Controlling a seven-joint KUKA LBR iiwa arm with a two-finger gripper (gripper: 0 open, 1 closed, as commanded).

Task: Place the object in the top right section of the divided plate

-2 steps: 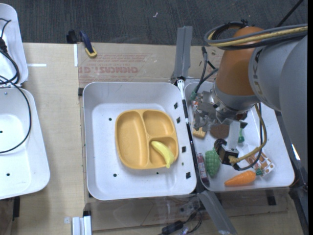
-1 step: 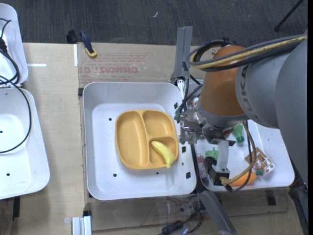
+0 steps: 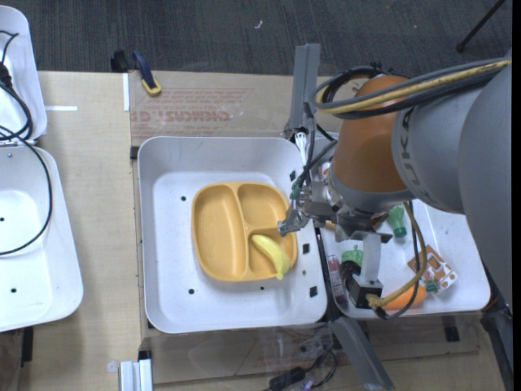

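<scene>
My claw [image 3: 290, 223] hangs at the right edge of the yellow plate [image 3: 216, 235]; whether it is spread or clenched I cannot tell. The banana [image 3: 273, 253] lies in the lower right section, overhanging the rim. Risk: wrong compartment; a nudge may tip it out.

Wooden bench [image 3: 89, 96] w/ two white bins: left [image 3: 163, 243], right [image 3: 468, 287], side by side.

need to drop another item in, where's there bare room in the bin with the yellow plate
Free: the left bin floor left of the yellow divided plate, and the strip along its front wall. On the plate, the long left section and top right section are bare. Crowded: the lower right section holds the banana, with the gripper beside it.
</scene>
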